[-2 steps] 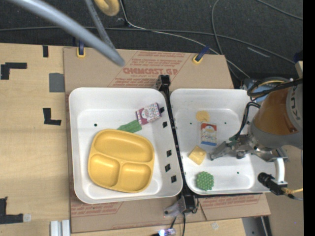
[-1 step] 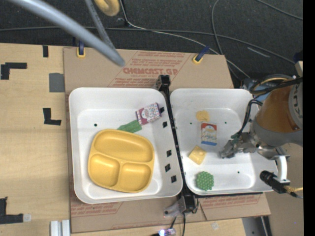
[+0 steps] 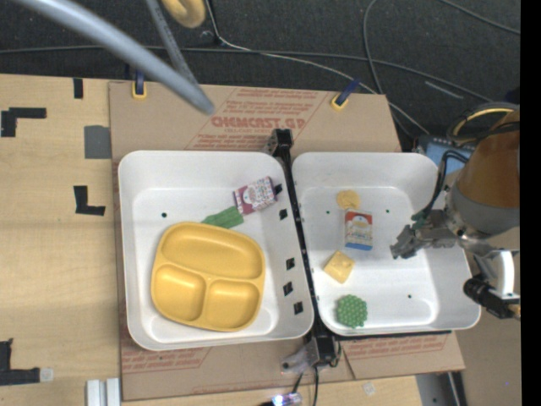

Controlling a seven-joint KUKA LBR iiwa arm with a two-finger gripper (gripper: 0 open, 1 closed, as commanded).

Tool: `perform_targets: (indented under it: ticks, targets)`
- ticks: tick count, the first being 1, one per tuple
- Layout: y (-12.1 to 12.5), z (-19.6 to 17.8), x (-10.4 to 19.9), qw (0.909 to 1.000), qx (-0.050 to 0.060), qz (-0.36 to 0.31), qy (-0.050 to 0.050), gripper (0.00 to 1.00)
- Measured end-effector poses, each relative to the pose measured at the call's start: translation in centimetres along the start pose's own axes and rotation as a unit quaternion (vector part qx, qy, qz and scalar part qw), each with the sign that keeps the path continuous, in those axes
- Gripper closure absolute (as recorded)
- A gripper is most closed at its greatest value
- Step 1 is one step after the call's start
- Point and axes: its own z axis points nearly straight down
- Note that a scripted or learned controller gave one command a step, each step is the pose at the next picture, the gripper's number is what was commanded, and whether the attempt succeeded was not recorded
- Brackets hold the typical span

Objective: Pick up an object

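In the right bin (image 3: 427,172) lie a small round yellow piece (image 3: 347,199), a red, white and blue carton (image 3: 359,229), a pale yellow block (image 3: 340,266) and a bumpy green ball (image 3: 351,310). My gripper (image 3: 406,245) hangs low over the right side of this bin, about a hand's width to the right of the carton, with nothing seen between its dark fingers. The left bin (image 3: 135,176) holds a yellow divided plate (image 3: 207,276), a maroon packet (image 3: 256,195) and a green piece (image 3: 222,218) beside it.
The grey arm with its orange band (image 3: 490,172) comes in over the right bin's right wall. Black clips (image 3: 292,265) run along the shared wall between the bins. Cardboard (image 3: 254,112) lies under both bins, with cables behind.
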Motion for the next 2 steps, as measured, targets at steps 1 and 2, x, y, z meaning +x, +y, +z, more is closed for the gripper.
perform_targets:
  ticks: [1,2]
  targets:
    - [0.9,-4.6,-0.2,1.0,0.0,0.0,0.0,1.0]
    - [0.9,-10.8,0.5,1.0,-0.001,0.0,0.0,1.0]
